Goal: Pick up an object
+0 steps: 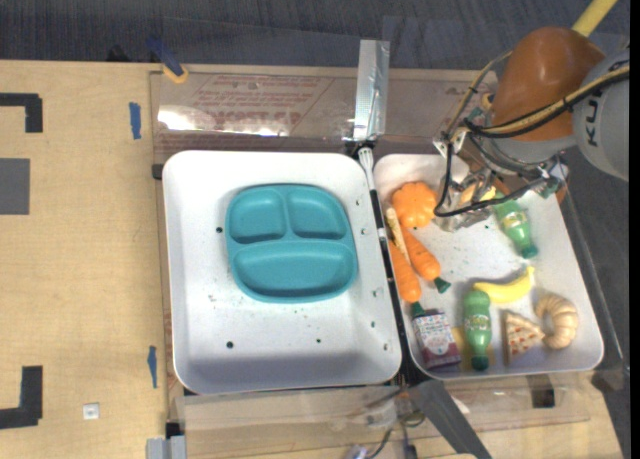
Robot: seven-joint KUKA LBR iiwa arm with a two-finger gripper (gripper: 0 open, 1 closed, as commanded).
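From where I'm standing: the left bin point(190, 337) just holds a teal divided tray point(290, 242). The right bin point(585, 342) has the pickables: carrots point(415, 265) along the divider, an orange pepper point(413, 203), a banana point(505, 287), green bottles. The tool point(468, 195) hangs over the back corner beside the pepper; can't tell if it's apart or together. I'd go straight down on the pepper, away from the wall.

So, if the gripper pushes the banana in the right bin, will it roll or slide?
The banana lies flat on its curved side, so it would probably slide or spin rather than roll. It looks like smooth plastic, likely light and stiff. Pushed toward the croissant, it may bump it.
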